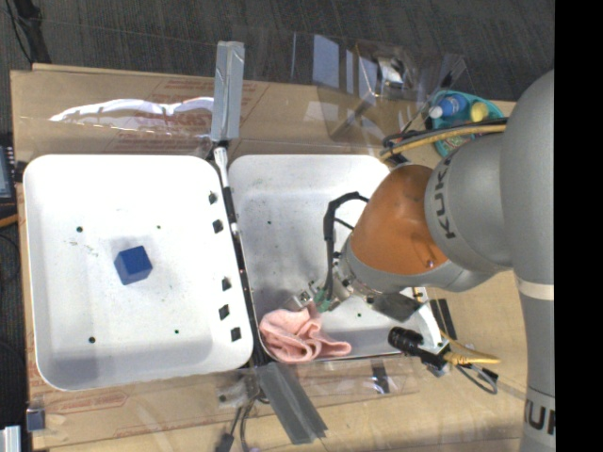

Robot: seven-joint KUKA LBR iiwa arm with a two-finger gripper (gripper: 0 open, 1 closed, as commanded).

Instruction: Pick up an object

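Claw (318, 301) tips hidden, at pink cloth (300, 337)

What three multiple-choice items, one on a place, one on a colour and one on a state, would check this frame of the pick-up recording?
1. Where does the blue cube lie?
A. In the left bin
B. In the right bin
C. On the cardboard outside the bins

2. What colour is the crumpled cloth in the right bin?
A. Green
B. Pink
C. Black

3. How does the cloth lie?
A. Lifted clear of the bin
B. Draped over the divider between the bins
C. Resting on the bin floor near the front edge

Answers:
1 A: the cube sits alone on the floor of the left bin.
2 B: the cloth is pale pink against the white bin.
3 C: the cloth lies bunched on the floor, with the pincer just above its upper edge.
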